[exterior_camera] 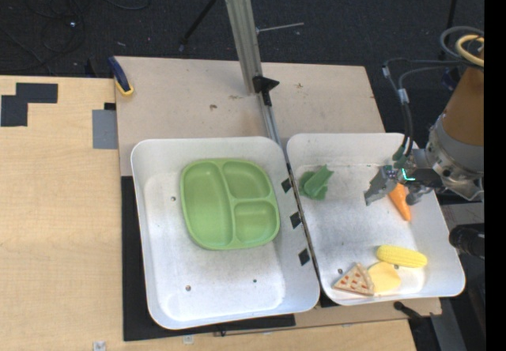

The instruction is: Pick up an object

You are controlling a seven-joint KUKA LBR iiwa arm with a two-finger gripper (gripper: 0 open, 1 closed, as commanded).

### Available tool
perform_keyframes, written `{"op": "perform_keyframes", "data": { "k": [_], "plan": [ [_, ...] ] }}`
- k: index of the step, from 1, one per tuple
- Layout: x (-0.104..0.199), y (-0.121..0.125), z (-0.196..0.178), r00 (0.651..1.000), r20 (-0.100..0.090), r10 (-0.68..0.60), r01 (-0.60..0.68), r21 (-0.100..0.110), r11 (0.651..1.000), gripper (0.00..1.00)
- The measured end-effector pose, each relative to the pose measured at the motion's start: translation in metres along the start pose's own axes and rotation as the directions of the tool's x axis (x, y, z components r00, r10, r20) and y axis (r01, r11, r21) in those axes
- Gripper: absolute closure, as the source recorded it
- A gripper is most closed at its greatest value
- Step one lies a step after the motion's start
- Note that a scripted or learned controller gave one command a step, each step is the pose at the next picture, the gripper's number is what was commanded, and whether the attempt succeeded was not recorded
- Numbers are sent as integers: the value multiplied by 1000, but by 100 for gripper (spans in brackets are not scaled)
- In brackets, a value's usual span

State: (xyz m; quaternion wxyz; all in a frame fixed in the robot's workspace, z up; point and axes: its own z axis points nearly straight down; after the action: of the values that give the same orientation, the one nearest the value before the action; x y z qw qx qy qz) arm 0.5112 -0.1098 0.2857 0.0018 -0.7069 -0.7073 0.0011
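Reaching in from the right, the arm [462, 124] sets its gripper [398, 183] low over the right bin [348, 219]. We cannot tell its finger state; an orange carrot [402, 203] lies beside it. We count one green toy [316, 182], one corn cob [402, 256], one pizza slice [353, 281], and one green plate [231, 204] in the left bin [158, 262].

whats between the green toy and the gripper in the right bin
Nothing: in the camera view, only bare white bin floor lies between the green toy and the gripper, which sits at the orange carrot.
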Motion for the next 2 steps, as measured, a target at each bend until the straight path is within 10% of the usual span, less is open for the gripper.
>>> {"op": "perform_keyframes", "data": {
  "k": [2],
  "plan": [
    [-1,2,64,1000,-1,1,-1,6,1000,0]
  ]
}}
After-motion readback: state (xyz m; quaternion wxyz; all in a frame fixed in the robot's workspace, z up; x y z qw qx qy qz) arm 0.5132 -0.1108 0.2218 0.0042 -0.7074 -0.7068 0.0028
